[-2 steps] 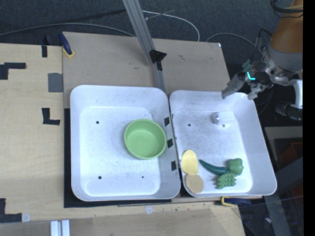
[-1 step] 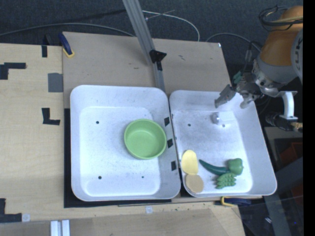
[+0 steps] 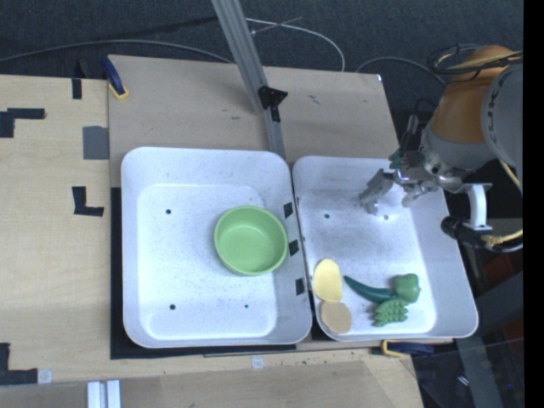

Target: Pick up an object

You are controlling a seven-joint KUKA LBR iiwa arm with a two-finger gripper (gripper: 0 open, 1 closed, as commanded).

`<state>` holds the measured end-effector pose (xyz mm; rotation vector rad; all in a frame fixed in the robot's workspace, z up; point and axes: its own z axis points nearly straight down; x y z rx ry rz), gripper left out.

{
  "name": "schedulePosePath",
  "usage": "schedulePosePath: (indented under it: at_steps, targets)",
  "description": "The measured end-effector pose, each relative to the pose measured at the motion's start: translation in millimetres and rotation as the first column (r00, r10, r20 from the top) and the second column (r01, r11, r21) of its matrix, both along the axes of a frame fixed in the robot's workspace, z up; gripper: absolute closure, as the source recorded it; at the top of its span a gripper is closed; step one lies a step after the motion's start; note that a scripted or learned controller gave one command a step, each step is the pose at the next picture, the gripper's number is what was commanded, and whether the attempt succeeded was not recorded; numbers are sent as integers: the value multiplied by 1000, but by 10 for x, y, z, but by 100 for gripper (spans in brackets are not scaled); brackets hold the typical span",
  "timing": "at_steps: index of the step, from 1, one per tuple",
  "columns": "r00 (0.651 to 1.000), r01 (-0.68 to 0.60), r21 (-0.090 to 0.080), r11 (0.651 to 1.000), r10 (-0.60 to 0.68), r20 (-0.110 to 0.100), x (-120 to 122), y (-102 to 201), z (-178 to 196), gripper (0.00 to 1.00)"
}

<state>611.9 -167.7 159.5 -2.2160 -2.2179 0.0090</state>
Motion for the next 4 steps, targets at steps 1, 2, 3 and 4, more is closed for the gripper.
schedulePosePath:
  at_steps: [1, 2, 3, 4]
  targets:
    - [1000, 0, 0, 1000, 0, 2, -63, -32, -462, 0]
    - [1000, -2, -1, 1000, 2, 6, -48, -27, -331, 100]
    - [1000, -1, -2, 1000, 1, 14, -27, -11, 306, 100]
    - [1000, 0, -1, 1000, 0, 10, -21, -8, 510, 100]
